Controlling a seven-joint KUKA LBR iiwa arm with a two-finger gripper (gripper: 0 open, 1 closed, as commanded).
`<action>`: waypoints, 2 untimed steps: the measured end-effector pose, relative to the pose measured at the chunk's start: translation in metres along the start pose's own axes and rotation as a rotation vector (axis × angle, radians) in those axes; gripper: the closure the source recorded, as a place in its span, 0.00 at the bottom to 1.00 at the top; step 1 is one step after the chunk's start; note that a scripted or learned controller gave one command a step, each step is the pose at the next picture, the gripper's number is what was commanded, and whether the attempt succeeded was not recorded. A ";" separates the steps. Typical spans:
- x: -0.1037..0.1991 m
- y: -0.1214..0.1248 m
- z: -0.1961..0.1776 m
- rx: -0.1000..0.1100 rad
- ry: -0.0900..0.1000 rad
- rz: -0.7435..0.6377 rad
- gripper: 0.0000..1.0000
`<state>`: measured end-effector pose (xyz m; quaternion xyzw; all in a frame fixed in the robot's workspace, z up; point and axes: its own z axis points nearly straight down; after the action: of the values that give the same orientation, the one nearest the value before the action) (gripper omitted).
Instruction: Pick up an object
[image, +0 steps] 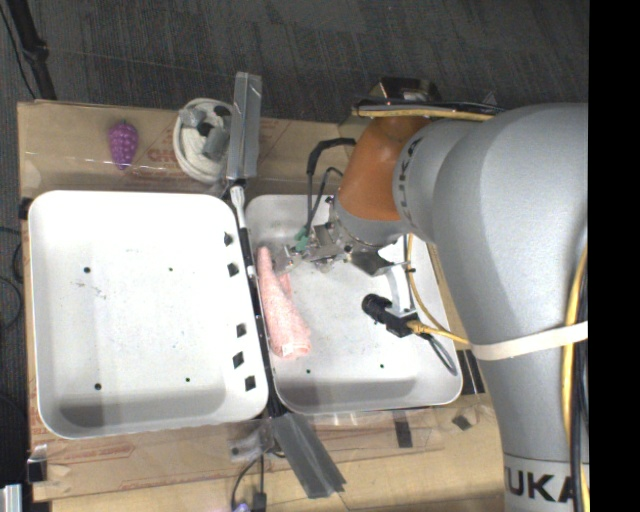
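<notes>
Brown bench (330, 440), two shallow white bins; my gripper (318, 246) hovers beside the long pink fabric roll (279, 306). Its opening I cannot tell. I'd centre over the roll before descending.

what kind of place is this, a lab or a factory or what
Most likely a robotics lab test bench. A grey arm marked KUKA reaches over two shallow white bins on a board, with a pink object in the right bin, loose cables, and dark carpet-like floor behind.
</notes>
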<state>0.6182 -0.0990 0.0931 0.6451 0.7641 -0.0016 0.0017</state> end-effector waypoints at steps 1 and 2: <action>0.000 0.000 0.000 0.000 0.000 0.000 0.00; -0.011 -0.007 -0.041 0.003 0.006 0.016 0.00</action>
<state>0.6135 -0.1111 0.1336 0.6510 0.7590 -0.0010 -0.0014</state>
